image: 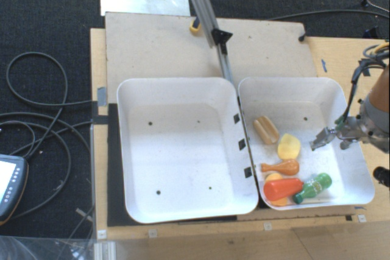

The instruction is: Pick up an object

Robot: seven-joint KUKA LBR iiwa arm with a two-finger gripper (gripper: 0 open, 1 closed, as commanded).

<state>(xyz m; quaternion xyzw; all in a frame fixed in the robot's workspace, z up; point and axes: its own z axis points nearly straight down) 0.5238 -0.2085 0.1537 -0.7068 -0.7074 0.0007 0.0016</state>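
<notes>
The right bin (317,89) holds several toy foods in its front half. A tan bread roll (265,129) lies near the divider, with a yellow lumpy piece (289,146) just right of it. Below them are an orange drumstick shape (281,167), a red-orange block (281,188) and a green bottle (313,187) lying on its side at the front wall. My gripper (319,141) reaches in from the right edge and hovers to the right of the yellow piece, above the green bottle, with nothing visibly in it.
The left bin (128,100) stands beside the right one, sharing a middle wall with black tabs. A grey pole (204,6) slants across the back of the bench. Cables and a tablet lie on the floor at left.
</notes>
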